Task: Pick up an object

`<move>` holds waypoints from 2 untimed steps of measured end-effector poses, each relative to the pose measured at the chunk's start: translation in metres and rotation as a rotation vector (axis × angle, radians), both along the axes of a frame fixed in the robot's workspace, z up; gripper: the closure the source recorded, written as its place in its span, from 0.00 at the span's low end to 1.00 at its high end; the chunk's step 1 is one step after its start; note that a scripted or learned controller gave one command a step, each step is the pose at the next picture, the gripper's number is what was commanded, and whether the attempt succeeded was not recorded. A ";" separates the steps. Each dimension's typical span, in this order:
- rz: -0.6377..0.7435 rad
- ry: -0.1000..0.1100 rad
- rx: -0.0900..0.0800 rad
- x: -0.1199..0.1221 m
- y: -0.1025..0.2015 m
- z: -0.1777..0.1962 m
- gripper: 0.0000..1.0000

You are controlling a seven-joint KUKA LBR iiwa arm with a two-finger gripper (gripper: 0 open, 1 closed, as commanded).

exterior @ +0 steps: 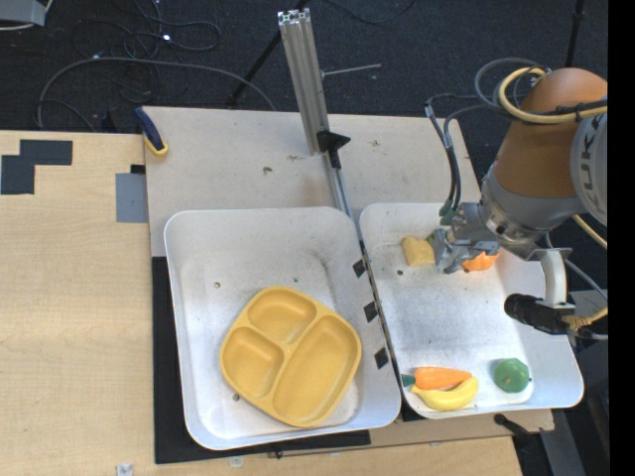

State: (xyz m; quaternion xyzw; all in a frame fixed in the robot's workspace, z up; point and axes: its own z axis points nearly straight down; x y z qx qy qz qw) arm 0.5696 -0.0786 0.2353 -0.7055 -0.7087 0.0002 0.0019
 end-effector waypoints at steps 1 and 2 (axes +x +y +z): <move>0.000 0.003 0.000 0.010 0.054 -0.012 1.00; 0.000 -0.001 -0.001 0.023 0.110 -0.004 1.00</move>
